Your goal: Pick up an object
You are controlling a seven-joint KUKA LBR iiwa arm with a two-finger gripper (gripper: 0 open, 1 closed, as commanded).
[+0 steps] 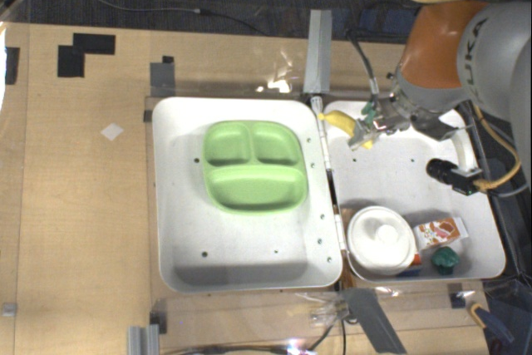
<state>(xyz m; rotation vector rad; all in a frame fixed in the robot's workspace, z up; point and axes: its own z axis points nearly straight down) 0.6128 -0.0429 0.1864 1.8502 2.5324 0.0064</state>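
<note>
Across the left bin (174, 204) lies a green tray (253, 165); the right bin (490, 249) holds a banana (339, 123), a white bowl (381, 235) and the gripper (371, 127).

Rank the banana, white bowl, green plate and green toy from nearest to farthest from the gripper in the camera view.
From the gripper:
1. Banana, right beside it in the right bin's far left corner.
2. White bowl, near side of the right bin.
3. Green plate, in the left bin.
4. Green toy, right bin's near right corner.
Bowl and plate are close to call.
</note>
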